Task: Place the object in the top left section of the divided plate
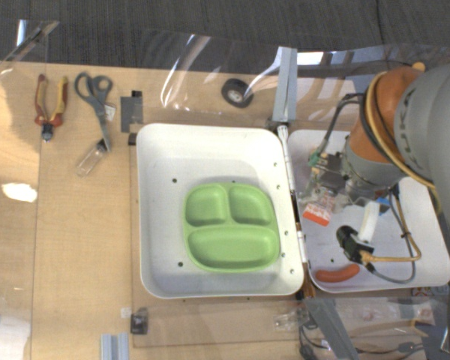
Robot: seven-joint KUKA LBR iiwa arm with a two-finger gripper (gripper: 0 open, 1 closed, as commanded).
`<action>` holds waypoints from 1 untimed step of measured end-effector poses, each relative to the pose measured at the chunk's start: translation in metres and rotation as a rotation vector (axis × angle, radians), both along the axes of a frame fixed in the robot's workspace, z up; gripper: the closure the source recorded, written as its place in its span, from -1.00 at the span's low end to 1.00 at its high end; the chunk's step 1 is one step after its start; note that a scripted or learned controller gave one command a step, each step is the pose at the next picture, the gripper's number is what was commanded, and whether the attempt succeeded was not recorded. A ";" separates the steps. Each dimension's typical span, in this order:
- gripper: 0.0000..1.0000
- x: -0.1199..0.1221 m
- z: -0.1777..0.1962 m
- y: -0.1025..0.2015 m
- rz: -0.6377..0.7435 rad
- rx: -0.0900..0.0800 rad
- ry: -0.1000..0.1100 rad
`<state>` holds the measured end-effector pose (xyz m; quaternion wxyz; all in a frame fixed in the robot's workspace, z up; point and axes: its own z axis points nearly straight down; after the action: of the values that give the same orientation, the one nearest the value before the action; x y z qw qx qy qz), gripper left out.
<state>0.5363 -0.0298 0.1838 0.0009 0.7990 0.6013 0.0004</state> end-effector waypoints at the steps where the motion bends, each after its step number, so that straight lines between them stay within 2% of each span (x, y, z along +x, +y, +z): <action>1: 1.00 0.020 0.001 0.066 0.186 0.001 -0.002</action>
<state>0.5564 0.0365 0.1848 0.0009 0.7397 0.6729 0.0015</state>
